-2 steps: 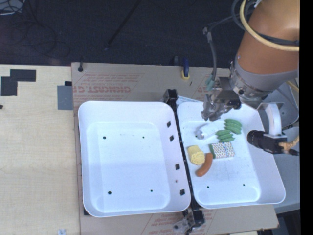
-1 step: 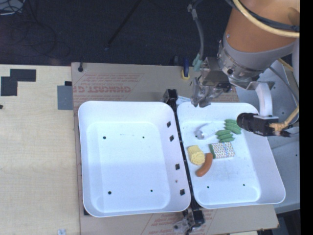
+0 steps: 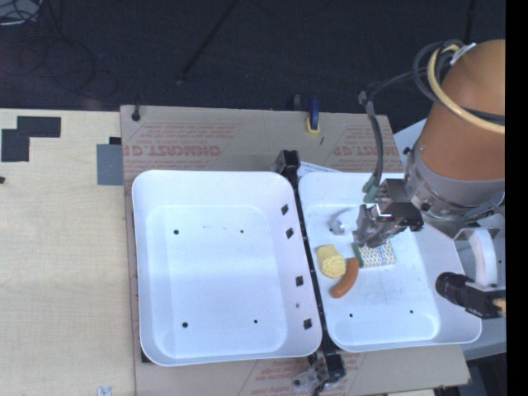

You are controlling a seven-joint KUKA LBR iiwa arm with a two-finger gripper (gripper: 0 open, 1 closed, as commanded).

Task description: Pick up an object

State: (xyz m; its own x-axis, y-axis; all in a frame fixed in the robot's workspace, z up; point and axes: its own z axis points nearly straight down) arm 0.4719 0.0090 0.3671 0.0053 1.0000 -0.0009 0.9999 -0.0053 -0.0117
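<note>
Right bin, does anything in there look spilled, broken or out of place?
Nothing stands out. The right white bin holds a yellow corn piece, an orange-brown sausage and a small speckled white pad, all intact, beside the tool.

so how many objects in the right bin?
3. Yellow corn piece near the divider, orange sausage just beside it, patterned white packet under the pincer. The arm may hide more.

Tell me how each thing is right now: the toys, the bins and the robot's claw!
Corn: lying in the right bin, touching the sausage.
Sausage: lying tilted, not held.
Speckled pad: flat, under the gripper.
Gripper: low over the pad; grip unclear.
Right bin: holds all three things.
Left bin: sits beside it.
</note>
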